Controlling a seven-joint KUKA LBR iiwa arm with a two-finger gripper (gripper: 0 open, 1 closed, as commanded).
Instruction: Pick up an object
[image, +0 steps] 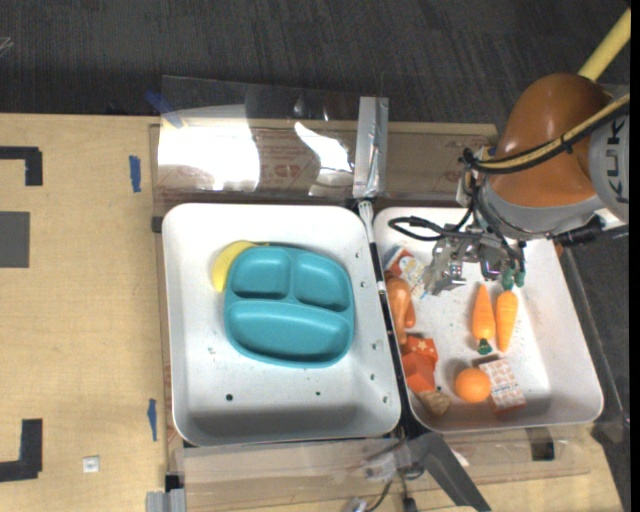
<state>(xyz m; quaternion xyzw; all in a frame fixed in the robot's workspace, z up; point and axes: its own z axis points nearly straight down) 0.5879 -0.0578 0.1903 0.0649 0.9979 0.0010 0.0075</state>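
The right bin holds two carrots just below the gripper. Whether the pincer is wide or narrow, I cannot tell; bare floor lies along the bin's right wall.

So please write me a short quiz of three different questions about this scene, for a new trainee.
1. True or false: the teal divided plastic tray lies in the left white bin.
2. Which bin does the two-finger gripper hover over?
3. What lies closest to the round orange fruit? A) yellow object B) small red-and-white box C) tray

Key: 1 true; 2 the right white bin; 3 B.
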